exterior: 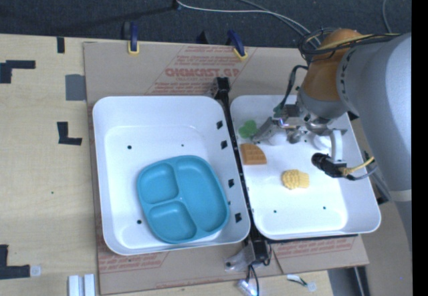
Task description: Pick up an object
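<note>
Camera view: gripper point(273, 126) state undeterminable, poised over right bin point(354, 221) near green piece point(248, 129); advise centring squarely above it before descending.

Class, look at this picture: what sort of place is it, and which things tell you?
Probably a robot test bench: a grey arm over two white bins, cables, and toy food beside a blue plate.

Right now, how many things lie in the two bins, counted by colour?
Blue: 1, the divided plate in the left bin
Green: 1, small piece in the right bin
Orange-brown: 1, waffle-like piece
Yellow: 1, corn piece
Total: 4
</note>
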Tool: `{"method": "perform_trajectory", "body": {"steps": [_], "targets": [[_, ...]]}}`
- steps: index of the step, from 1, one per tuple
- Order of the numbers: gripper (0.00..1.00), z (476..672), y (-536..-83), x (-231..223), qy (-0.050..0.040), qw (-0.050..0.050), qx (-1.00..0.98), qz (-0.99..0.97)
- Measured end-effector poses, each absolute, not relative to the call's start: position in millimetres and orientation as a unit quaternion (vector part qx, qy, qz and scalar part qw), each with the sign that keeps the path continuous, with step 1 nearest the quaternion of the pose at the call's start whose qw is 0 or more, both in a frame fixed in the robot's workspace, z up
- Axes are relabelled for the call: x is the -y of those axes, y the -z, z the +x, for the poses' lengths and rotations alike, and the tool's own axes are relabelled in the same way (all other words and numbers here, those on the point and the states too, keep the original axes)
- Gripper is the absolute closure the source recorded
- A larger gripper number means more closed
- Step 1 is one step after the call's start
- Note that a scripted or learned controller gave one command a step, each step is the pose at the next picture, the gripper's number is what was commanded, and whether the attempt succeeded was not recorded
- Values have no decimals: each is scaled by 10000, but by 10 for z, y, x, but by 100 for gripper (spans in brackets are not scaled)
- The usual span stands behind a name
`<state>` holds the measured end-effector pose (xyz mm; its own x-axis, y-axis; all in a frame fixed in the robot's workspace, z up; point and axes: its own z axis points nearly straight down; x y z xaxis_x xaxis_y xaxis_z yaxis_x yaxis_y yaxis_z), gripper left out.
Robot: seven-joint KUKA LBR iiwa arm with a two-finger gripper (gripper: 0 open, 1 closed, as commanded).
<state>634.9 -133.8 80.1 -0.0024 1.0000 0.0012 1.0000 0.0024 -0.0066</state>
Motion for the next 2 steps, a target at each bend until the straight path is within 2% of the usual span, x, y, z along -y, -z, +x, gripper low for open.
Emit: {"method": "perform_trajectory", "body": {"steps": [1,2], "targets": [[0,5865,-859,1387,4,-9,7070,-7072],[0,6546,-846,1081,1,-1,7081,-7061]]}}
